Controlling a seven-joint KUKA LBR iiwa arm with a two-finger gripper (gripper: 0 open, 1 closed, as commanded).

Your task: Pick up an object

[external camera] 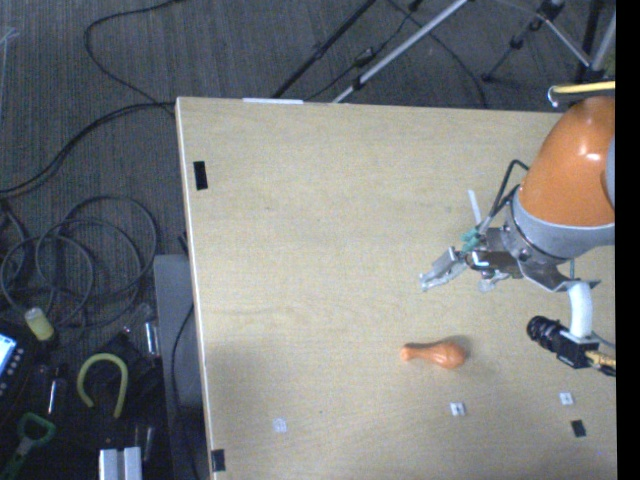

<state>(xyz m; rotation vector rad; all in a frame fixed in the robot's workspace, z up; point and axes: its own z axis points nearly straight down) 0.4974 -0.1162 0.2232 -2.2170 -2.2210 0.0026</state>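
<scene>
The hand (pixel 437 276) sits right of the frame's centre, over the bare wooden table (pixel 300 268) — whether it is released or clenched I cannot tell. The orange pear-shaped object (pixel 437 354) lies on the table below the hand, apart from it, toward the lower right. No label or writing is legible anywhere — the small markers on the table are too blurred to read.

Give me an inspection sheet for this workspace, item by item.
Surface: pale wooden bench top, a few small black and white markers on it.
Job's things: one orange pear-shaped object lying on its side, apart from the arm.
Clutter: nothing seen on the bench.
Grippers: gripper above and right of the orange object, nothing seen in it.
Cables: black cables coiled on the floor at left.
Surroundings: grey carpet, tripod legs behind the bench, a green U-shaped item on the floor.
</scene>
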